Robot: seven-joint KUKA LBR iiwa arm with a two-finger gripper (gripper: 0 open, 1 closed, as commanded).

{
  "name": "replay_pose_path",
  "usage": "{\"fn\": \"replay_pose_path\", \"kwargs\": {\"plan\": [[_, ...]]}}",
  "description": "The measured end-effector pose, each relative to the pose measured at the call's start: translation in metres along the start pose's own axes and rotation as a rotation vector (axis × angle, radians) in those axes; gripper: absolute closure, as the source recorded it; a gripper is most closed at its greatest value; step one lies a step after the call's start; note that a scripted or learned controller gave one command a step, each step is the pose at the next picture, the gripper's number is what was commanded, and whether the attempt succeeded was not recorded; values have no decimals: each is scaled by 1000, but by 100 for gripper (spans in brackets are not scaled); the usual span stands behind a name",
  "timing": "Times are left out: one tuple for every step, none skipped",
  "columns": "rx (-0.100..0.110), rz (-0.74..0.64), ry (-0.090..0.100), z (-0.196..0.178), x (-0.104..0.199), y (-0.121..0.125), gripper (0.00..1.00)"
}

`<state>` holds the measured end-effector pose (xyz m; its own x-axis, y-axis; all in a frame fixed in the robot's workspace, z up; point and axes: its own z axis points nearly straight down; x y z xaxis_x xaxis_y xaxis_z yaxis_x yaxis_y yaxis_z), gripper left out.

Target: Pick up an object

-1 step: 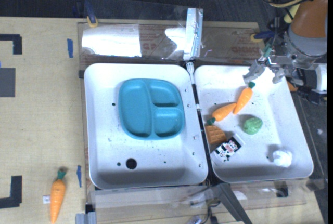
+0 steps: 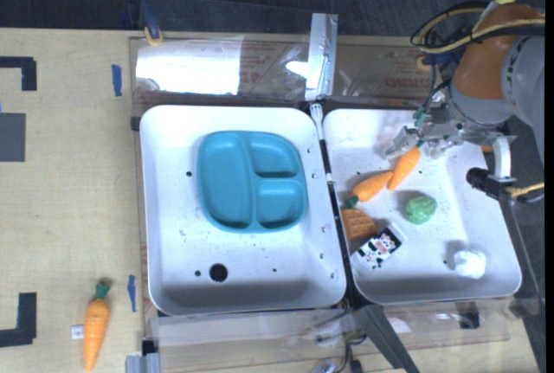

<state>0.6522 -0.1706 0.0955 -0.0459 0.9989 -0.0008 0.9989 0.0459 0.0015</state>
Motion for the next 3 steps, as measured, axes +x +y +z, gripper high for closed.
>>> {"fn": "replay_pose_path", "kwargs": {"plan": [[1, 0, -1, -9, 0, 0, 100], [-5, 46, 0, -116, 35, 18, 100], [0, 45, -1, -122, 35, 17, 100]]}}
